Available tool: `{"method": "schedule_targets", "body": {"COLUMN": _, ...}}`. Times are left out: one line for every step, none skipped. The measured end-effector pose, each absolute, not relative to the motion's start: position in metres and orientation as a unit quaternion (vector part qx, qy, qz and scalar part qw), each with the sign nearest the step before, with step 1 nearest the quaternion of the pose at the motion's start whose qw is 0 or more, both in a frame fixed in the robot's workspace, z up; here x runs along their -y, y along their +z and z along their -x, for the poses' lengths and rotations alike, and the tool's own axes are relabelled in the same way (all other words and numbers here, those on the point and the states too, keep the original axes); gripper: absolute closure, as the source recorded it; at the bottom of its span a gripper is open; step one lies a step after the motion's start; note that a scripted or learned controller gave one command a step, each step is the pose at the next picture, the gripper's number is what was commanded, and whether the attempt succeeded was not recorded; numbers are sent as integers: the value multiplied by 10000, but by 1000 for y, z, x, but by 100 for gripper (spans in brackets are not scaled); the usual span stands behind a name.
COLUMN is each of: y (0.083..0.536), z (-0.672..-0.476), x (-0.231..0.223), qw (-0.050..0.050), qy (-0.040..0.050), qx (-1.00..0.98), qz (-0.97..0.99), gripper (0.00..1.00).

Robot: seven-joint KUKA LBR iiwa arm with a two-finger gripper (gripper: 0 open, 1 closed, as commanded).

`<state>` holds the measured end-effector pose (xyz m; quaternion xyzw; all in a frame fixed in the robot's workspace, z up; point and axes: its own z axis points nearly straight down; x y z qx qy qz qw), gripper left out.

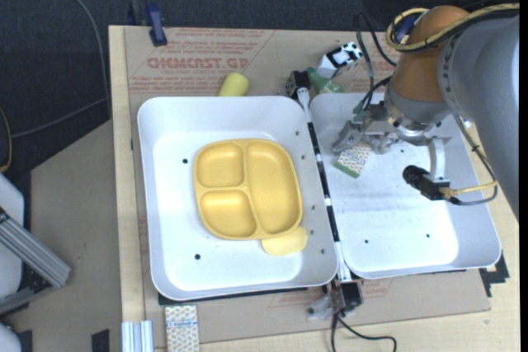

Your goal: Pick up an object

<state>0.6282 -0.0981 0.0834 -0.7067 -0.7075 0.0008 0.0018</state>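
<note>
In the right bin (412,243), near its far left corner, lies a small green and white packet (351,161). My gripper (365,142) hangs directly over it, its tip just above the packet's top edge; whether it touches the packet is unclear. The grey arm with its orange band (421,70) reaches in from the right. In the left bin (165,177) a yellow divided plate (247,187) sits in the middle, and a flat pale yellow piece (286,242) pokes out from under its near edge.
A yellow cylinder (234,84) lies on the cardboard behind the left bin. Small green and black-and-white items (334,63) cluster behind the divider between the bins. A black cable end (422,180) hangs from the arm over the right bin. A blue clamp (154,22) grips the bench's far edge.
</note>
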Motion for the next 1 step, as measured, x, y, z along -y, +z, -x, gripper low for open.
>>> {"method": "schedule_targets", "body": {"y": 95, "z": -629, "x": 98, "qw": 3, "qy": -3, "qx": 7078, "qz": 7064, "gripper": 100}}
